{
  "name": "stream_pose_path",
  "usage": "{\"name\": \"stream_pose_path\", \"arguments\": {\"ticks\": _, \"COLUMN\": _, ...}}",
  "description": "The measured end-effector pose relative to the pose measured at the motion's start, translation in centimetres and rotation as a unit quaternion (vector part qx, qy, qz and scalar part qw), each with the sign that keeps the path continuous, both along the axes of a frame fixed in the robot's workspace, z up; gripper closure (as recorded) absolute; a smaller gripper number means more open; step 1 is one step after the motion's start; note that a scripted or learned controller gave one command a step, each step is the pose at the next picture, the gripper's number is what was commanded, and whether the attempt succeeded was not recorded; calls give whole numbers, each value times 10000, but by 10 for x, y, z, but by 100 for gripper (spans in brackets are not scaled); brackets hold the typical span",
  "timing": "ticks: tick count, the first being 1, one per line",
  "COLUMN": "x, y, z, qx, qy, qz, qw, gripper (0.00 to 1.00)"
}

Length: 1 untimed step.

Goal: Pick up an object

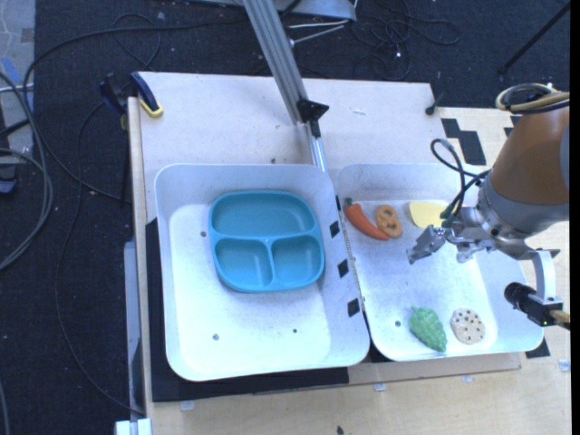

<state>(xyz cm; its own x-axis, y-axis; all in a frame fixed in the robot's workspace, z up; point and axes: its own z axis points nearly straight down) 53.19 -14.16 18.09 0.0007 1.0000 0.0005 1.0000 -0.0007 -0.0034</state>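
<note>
In the right bin (399, 284) lie an orange carrot (365, 221), a small brown pretzel (389, 218), a pale yellow slice (424, 213), a green leafy piece (428, 327) and a round speckled cookie (467, 326). My gripper (441, 243) hangs above the middle of this bin, just below the yellow slice and right of the pretzel. Its fingers are spread open with nothing between them. The arm's grey and orange wrist (530, 175) hides the bin's far right corner.
The left bin (181, 243) holds a blue divided tray (267, 240). A slanted metal pole (276, 48) stands behind the bins, its clamp at the bench's back. Black markers line the seam between the bins. Cables lie on the dark floor around the bench.
</note>
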Motion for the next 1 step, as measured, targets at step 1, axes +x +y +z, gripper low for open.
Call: {"name": "stream_pose_path", "arguments": {"ticks": 1, "x": -3, "y": 10, "z": -57, "qx": 4, "qy": 4, "qz": 3, "qw": 10000, "gripper": 0}}
